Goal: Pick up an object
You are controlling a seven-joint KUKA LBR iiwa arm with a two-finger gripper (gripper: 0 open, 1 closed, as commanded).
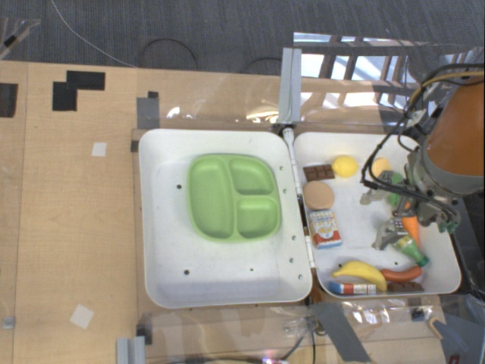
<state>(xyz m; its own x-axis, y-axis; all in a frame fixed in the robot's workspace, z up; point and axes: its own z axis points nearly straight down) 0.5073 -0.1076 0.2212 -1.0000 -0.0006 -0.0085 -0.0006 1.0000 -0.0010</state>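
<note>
Banana [362, 271] front of rt bin | gripper [392, 232] just above-right | jaw state unclear

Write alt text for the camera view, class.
A robot arm's end effector hangs over the right bin, among toy foods including a banana, lemon and carrot. The left bin holds a green divided plate.

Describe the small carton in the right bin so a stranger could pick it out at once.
Start at the right bin of the two white ones and follow its left wall, beside the bin holding the green divided plate. Halfway down lies the small carton, just below a round brown cookie and above the banana. It is the one boxy, printed item, white with red and blue.
</note>
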